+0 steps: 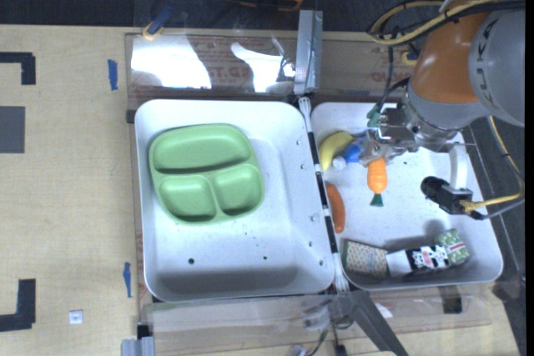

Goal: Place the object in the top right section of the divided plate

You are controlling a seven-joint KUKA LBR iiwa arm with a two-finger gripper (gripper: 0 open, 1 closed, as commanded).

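Two shallow white bins sit side by side on the bench. In the left bin (pixel 171 267) we see a green divided plate (pixel 200 147), w/ one wide section along its far side and two smaller ones along its near side, all three bare. The arm (pixel 467 71) reaches in from the right over the far part of the right bin (pixel 409 225), and the gripper (pixel 380 146) hangs near the bin's far left area. We can't tell whether the gripper is spread or pressed together; the view is too small and cluttered at the tip. An orange carrot (pixel 378 178) w/ a green end pointing toward the near side shows directly under the gripper tip, its orange end meeting the tip; we can't tell if it's pinched or just resting on the bin floor. So the carrot is in the right bin, well apart from the plate. Just left of the gripper are a yellow banana (pixel 334 147) and a small blue item (pixel 354 152), approx. touching each other. A red-orange sausage-like item (pixel 336 208) lies along the bin's left wall. At the near wall lie an olive-green cup-like item (pixel 365 258), a black-and-white carton (pixel 425 259) and a green-and-white patterned item (pixel 453 244), in a row.
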